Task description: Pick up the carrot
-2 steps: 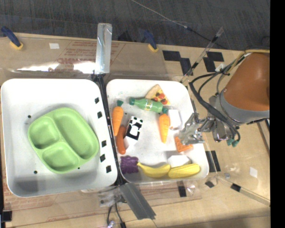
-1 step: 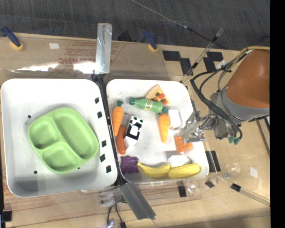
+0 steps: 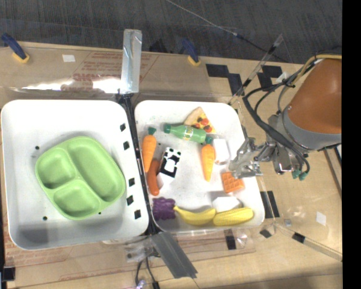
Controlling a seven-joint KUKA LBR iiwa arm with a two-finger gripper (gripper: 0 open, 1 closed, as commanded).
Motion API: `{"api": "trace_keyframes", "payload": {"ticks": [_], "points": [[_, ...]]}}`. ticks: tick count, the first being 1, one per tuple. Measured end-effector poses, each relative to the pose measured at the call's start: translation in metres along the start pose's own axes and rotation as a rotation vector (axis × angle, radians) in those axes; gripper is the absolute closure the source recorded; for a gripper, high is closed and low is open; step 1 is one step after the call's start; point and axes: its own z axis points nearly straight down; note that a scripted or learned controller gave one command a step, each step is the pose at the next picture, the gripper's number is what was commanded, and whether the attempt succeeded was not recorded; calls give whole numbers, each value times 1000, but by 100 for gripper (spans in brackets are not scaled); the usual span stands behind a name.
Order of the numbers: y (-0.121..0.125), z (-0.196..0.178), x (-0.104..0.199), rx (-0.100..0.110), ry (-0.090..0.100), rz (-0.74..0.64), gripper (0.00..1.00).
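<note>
Carrots (image 3: pixel 208 159): two, right bin (image 3: pixel 248 161)

Robotics lab: taped bench (image 3: pixel 301 221), two white bins (image 3: pixel 12 161).

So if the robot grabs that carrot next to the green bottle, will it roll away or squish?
Probably no squish: the carrot looks like a smooth, hard plastic toy, so it should stay stiff. Its round, tapering body might roll or pivot if nudged sideways. The glossy surface could slip between the gripper fingers. It seems light for its size.
</note>
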Motion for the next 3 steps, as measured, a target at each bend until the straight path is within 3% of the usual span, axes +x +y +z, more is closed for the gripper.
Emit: {"api": "trace_keyframes", "payload": {"ticks": [1, 2, 3], "points": [[1, -10, -2, 1, -3, -7, 100], [-9, -125, 11, 0, 2, -180, 100], [-4, -124, -42, -5, 7, -517, 100]]}}
